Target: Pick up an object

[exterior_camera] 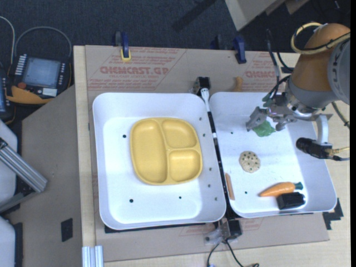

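The gripper [267, 120] hangs low over the far part of the right bin [311, 204], its two grey fingers spread apart, one tip toward the bin's middle and the other toward the arm. A small green object [263, 130] lies on the bin floor just beneath and between those tips; whether the fingers touch it cannot be told, and nothing is seen clamped between them. Above the wrist, the arm [322, 54] shows its orange band as it reaches in from the right.

Nearer the camera in the same bin lie a round speckled cookie [250, 162], well apart from the gripper, then an orange toy carrot [278, 189] with a green tip, and a black block [291, 201] just beside the carrot at the near rim.

In the left bin [111, 199] rests a yellow divided plate [166, 149] with three compartments.

The brown board [167, 65] under both bins bears red lettering that reads roughly "CHEMCAST", printed once behind each bin; the word behind the right bin is partly hidden. Blue clamps [124, 44] grip the board's far edge.
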Action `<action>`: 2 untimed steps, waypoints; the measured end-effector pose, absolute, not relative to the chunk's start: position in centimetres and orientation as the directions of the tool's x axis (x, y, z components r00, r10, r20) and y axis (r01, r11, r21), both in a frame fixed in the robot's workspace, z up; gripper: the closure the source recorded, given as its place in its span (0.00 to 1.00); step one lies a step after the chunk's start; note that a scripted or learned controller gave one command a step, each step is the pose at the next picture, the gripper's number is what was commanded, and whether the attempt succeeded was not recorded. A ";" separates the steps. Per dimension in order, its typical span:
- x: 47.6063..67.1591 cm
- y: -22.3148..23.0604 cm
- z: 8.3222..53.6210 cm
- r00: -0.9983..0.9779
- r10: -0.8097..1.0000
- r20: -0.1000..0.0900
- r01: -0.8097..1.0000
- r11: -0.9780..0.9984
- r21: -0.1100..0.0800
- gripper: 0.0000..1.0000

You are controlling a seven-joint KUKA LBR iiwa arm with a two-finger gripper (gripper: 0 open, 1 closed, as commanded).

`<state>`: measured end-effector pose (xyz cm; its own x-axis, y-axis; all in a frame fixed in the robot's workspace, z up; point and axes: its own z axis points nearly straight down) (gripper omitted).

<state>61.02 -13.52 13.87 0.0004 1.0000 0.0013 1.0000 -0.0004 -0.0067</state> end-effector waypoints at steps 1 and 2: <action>60.9 -13.4 8.5 0.000 1.000 0.002 1.000 0.000 -0.006 0.00; 61.1 -13.5 9.9 0.000 1.000 0.000 1.000 0.000 0.001 1.00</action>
